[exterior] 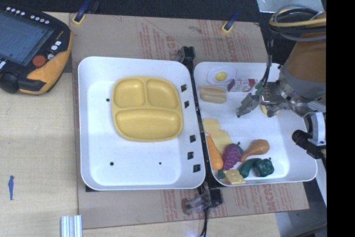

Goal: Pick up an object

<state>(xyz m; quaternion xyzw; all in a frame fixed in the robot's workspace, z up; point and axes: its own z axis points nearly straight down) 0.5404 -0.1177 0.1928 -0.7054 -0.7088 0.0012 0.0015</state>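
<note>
Camera view: I see the arm reaching in from the right over the right bin. The gripper hangs above the bin's middle, with one finger pointing down and left toward the bin floor; I read the fingers as spread apart with nothing between them. Toy food is in the right bin: an egg and a small packet near the far wall, a bread roll just below them, a yellow piece lower down, then a cluster near the front wall of carrot, purple grapes, drumstick, green vegetable and a cheese cube. The left bin holds a yellow divided plate. A teach pendant lies on the counter at far left.
</note>
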